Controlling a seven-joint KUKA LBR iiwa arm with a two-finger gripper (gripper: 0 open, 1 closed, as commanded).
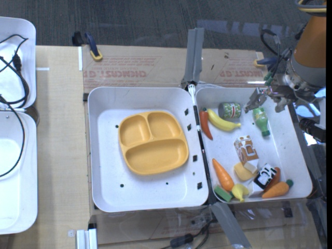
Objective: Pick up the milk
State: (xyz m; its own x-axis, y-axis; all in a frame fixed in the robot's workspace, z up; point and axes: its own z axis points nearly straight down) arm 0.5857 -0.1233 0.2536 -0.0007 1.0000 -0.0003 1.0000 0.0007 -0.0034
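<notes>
Pincer above the right bin.
We saw the pincer [267,100] spread, holding nothing, over the green bottle [261,121]; milk carton [246,149] lay apart.

Left white bin [104,191] holds a yellow three-compartment plastic plate [153,142]. Right white bin [298,149]: yellow banana [223,122] beside red chili pepper [206,125], green bottle [261,121], green-labelled can [230,109], two orange carrots [223,174] [275,189].
</notes>
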